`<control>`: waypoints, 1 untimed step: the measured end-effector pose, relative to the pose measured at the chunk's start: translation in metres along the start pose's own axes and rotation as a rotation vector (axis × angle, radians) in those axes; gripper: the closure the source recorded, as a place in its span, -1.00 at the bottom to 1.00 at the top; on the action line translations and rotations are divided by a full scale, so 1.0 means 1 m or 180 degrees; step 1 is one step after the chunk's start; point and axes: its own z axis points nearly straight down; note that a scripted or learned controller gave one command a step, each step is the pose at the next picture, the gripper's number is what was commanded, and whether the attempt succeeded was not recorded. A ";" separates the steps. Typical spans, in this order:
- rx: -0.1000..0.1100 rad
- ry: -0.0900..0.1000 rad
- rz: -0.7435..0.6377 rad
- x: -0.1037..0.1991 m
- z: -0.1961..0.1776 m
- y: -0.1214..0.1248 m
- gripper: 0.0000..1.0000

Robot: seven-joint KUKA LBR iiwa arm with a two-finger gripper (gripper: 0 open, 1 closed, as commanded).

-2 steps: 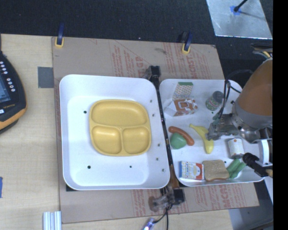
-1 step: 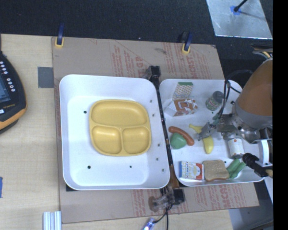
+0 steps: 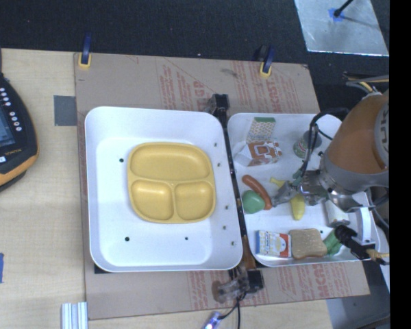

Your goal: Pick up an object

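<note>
- Carefully: my gripper (image 3: pixel 292 192) sits low in the right bin (image 3: pixel 241 125), near its middle, just beside a small yellow piece (image 3: pixel 298 208); whether it is clenched or released I cannot tell.
- I judge a straight descent best, centred on that piece, clear of the red sausage (image 3: pixel 256 186) and green ball (image 3: pixel 252 201) toward the bin's left edge.
- By the near edge: a carton (image 3: pixel 272 244) and brown slice (image 3: pixel 307 242).
- The left bin (image 3: pixel 103 184) carries a yellow divided plate (image 3: pixel 170 181) at its centre.

Robot lab: teach pendant (image 3: pixel 3 132), clamped cardboard (image 3: pixel 192 81), white bins (image 3: pixel 103 184).
</note>
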 end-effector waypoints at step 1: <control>0.0006 -0.0004 -0.0011 -0.001 -0.010 0.000 1.00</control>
